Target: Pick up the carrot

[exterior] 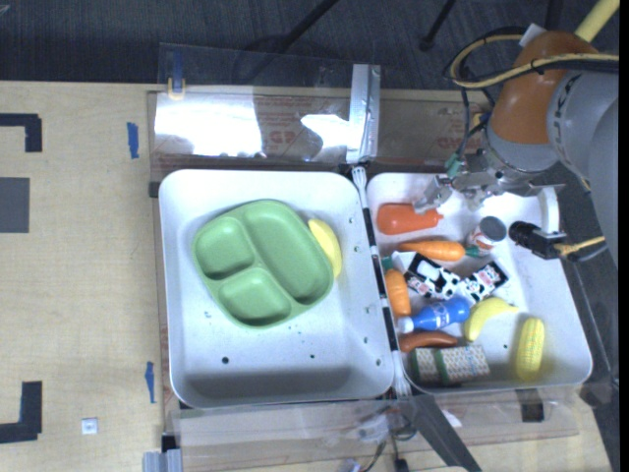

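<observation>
Looking down from my feed, I see a pale wooden bench (79, 293) with black corner marks and bits of blue tape along its left part, and dark carpet-like floor (246, 8) beyond the far edge. A clear plastic sheet (256, 116) with a taped strip stands behind the bins. On the left, the left bin (197, 362) holds a green divided plate (263, 262) with a yellow piece (326, 244) tucked against its right rim. The right bin (575, 362) is crowded: an orange pepper-like piece (408, 217) at the far left corner, the carrot (432, 250) lying just near of it, pointing right, a cow-patterned toy (457, 281), a blue item (439, 316), a banana (488, 315), a corn cob (530, 346) and a woven block (450, 363) at the near edge. Over the far end of that bin hangs the gripper (462, 185), apart from the carrot; I think its fingers are hidden in glare, so I cannot tell their state. Cables (491, 52) loop above the arm (555, 106).
</observation>
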Robot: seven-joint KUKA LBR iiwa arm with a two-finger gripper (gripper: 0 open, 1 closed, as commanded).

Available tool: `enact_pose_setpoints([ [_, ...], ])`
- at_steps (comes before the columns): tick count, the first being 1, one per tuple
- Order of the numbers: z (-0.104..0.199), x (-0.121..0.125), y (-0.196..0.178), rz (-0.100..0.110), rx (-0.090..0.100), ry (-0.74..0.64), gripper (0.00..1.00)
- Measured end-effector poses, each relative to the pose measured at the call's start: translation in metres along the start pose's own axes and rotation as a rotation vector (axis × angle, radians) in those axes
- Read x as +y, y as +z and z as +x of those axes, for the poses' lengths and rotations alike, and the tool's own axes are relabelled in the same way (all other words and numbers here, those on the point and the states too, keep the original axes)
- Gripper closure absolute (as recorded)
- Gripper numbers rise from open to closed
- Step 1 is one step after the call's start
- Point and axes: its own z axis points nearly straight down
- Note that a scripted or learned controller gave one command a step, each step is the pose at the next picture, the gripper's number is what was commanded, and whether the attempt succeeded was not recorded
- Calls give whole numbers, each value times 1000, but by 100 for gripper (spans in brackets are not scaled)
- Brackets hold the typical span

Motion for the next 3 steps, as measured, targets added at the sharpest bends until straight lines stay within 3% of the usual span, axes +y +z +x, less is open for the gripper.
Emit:
enact_pose_setpoints([
  [1,15,-54,29,15,3,-71,0],
  [2,-26,-63,29,15,4,-150,0],
  [3,-57,-38,-12,21,7,-165,0],
])
